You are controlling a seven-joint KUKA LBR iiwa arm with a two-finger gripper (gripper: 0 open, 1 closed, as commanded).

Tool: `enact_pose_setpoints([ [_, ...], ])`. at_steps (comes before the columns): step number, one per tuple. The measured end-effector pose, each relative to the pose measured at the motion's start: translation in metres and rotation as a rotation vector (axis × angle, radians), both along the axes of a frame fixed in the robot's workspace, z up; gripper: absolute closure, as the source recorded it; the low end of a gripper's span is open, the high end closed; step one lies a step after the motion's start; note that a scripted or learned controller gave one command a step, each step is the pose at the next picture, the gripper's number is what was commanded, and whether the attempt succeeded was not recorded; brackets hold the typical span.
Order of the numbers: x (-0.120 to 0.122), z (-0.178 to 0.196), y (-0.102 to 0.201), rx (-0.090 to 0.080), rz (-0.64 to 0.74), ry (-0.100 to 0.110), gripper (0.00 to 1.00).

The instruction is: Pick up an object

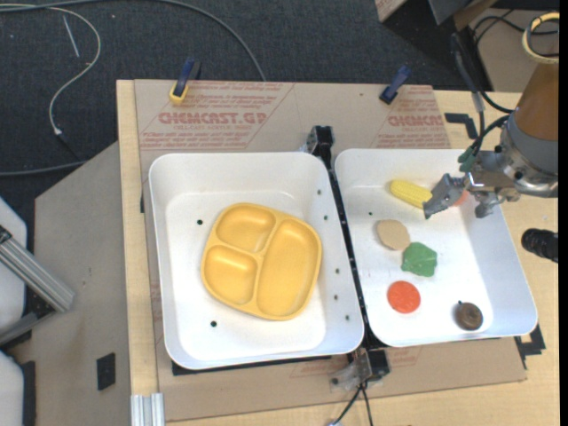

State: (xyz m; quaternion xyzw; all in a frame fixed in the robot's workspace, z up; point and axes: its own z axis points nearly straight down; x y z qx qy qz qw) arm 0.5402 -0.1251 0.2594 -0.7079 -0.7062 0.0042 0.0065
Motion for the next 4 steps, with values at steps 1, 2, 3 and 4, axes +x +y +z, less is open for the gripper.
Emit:
enact_pose_setpoints([
  [1,0.002,0.007,0.0,-0.002,0.003,-0.013,0.0],
  [2,-0.003,-0.039,-0.007,-0.001,0.002,-0.01,0.0],
  [3,0.007,-0.095,-0.007,-0.001,0.002,-0.01,0.0],
  [4,0.015,-0.146,-0.011,-0.001,0.003,-0.011,0.0],
])
